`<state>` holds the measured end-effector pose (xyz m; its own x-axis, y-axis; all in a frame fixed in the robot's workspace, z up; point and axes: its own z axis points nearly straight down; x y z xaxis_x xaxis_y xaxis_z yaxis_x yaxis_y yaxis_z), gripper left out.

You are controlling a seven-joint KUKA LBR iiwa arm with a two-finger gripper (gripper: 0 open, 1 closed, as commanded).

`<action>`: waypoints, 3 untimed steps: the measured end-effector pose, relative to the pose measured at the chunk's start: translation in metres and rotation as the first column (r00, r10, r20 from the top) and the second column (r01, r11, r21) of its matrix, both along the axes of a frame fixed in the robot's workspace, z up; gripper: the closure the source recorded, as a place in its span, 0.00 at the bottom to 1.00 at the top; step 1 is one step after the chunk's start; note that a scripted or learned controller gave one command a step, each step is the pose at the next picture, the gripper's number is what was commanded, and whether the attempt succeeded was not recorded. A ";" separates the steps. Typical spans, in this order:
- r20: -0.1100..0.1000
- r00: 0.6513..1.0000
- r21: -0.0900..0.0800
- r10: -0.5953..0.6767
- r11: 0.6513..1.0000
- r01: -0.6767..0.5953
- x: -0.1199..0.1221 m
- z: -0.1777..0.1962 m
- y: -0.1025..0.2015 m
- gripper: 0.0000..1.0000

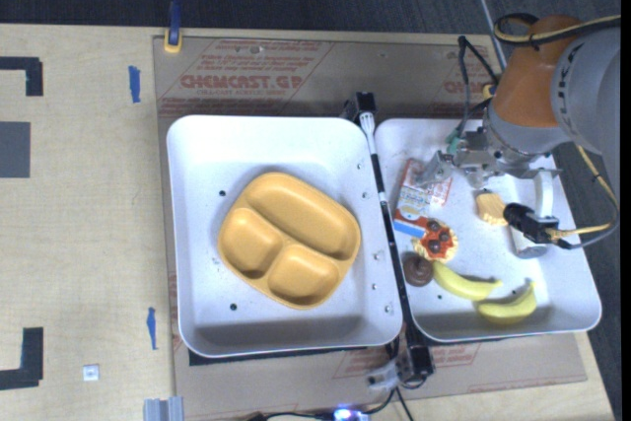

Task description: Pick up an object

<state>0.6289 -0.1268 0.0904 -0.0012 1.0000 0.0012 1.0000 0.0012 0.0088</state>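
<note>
Nearest you, at the front of the right bin [582,315], lies a yellow banana [485,294], curved, with dark tips. You'd judge it light, fairly stiff and smooth-skinned, so take it across the middle of its curve, where it is thickest. Behind it sit a small patterned toy [435,240], a brown lump [419,271] and a printed packet [424,189]. Your pincer [476,159] hovers by the packet; whether its grip is open or closed, you cannot tell.

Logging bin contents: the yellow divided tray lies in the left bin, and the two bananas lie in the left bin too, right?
Not quite. The yellow divided tray lies in the left bin, but the camera view shows the two bananas in the right bin.
</note>
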 end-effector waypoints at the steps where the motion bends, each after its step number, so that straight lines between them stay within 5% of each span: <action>1: 0.005 1.000 -0.003 -0.002 1.000 0.002 -0.058 0.000 0.009 0.00; 2: 0.006 1.000 -0.004 -0.004 1.000 0.004 -0.110 -0.001 0.034 0.00; 3: 0.010 1.000 -0.002 -0.002 1.000 0.003 -0.108 0.010 0.036 1.00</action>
<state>0.5205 -0.0911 0.1001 0.0013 1.0000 -0.0006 0.9998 -0.0013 0.0187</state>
